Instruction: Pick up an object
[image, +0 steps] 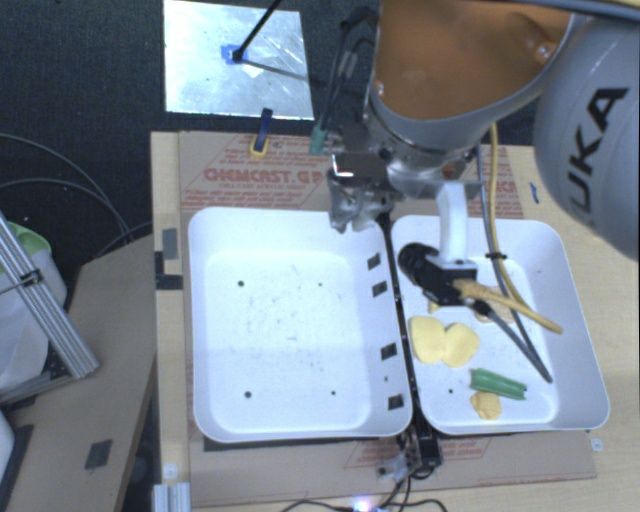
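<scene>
Dark flooring surrounds the bench, a printed cardboard sheet (250, 175) lies under both bins, and a shiny metal plate (235, 60) sits beyond the far edge. The arm comes in from the right with its orange band filling the top of the view. The gripper (358, 208) hangs over the far end of the seam where the left bin (215, 225) meets the right bin (578, 300). It looks poised just above the rim rather than down among anything. Whether it is spread or pressed together cannot be told from this angle, and nothing shows pinched in it. Every candidate lies in the right bin. The pale yellow pieces (445, 343) sit flat near the divider, touching each other. The green piece (497, 383) lies just beside them toward the near wall, and the small yellow lump (486, 405) is right below that. A long yellow stick (515, 305) and a thin grey rod (528, 350) slant across the middle of the bin. By the look of it this is the approach step, with no pick made yet. The next move calls for a shift toward the near side and over into the right bin, then a straight descent on one item. The green piece looks the kindest target, being narrow and a little apart. The flat yellow pieces may be hard to get under, and the crossed sticks could snag a descent.
</scene>
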